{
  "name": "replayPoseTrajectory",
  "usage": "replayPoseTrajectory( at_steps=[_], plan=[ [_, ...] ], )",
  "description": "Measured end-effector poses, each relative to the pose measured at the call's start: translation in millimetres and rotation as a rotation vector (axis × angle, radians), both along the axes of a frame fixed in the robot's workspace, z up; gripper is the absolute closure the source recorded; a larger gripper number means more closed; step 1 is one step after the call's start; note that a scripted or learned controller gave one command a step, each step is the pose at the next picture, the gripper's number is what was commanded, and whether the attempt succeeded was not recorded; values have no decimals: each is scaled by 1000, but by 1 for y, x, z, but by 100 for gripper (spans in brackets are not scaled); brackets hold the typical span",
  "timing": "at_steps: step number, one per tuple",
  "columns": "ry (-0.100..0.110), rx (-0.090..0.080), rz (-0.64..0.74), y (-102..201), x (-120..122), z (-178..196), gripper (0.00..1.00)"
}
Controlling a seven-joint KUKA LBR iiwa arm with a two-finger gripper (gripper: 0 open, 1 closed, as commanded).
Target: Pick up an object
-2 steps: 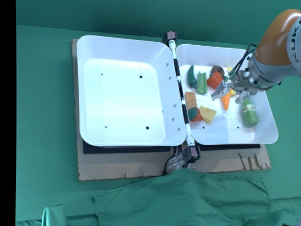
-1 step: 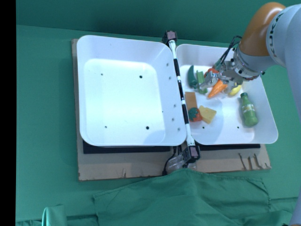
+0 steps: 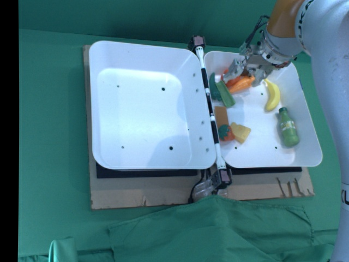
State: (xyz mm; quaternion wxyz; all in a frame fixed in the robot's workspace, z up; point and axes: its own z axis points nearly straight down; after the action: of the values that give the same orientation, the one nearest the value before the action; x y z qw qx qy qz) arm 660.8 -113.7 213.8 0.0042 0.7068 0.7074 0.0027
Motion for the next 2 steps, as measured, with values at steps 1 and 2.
replayPoseTrajectory(
  at_steps=[1,2],
  plan=[
    [65,10,-15,-3,27,-26,0],
    [75,24,-16,-26,31,-29,0]
  ],
)
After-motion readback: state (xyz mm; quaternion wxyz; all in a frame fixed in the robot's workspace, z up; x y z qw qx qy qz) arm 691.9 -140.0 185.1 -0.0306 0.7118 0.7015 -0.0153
